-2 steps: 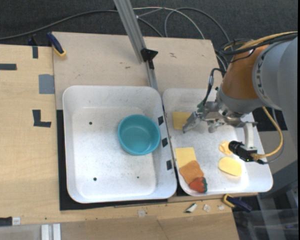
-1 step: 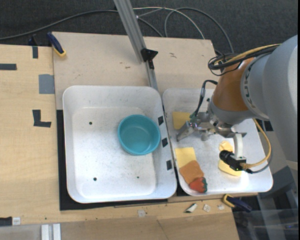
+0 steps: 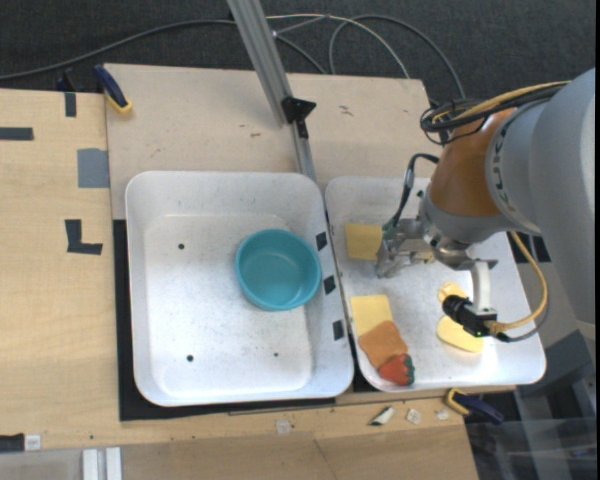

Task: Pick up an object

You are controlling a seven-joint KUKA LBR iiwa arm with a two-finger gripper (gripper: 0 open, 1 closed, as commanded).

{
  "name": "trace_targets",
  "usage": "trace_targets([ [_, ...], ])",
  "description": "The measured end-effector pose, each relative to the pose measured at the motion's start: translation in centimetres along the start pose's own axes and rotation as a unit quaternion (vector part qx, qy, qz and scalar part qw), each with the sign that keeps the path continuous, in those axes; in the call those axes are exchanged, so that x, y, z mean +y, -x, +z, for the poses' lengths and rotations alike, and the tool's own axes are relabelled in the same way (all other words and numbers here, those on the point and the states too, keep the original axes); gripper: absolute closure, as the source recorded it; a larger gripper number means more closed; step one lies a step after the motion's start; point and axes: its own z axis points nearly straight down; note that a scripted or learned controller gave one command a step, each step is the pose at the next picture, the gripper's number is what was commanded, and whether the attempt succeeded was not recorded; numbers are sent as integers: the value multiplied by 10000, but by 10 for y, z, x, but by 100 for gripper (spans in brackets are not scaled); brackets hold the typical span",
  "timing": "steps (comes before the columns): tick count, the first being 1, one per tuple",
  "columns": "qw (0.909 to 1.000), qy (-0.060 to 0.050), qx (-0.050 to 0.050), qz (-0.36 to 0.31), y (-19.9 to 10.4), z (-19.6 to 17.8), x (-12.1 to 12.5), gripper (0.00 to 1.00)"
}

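We log the gripper (image 3: 392, 258) low in the right bin (image 3: 500, 373), just beside the yellow block (image 3: 361, 240), poised for picking; its spread we cannot tell.

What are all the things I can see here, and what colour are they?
Bins: two, white, side by side on the bench.
Bowl: one, teal, in the left bin.
Yellow block: one, right bin, near its left wall.
Yellow-and-orange piece: one, right bin, lower left.
Red piece: one, right bin, bottom edge.
Yellow shape: one, right bin, lower right.
Clamps: two, blue and yellow, at the board's edges.
Arm: one, grey with orange band.
Tool: one, down in the right bin beside the yellow block.
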Motion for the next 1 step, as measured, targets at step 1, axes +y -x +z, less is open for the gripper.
trace_targets([
  [1,10000,41,-5,4,0,-63,4,100],
])
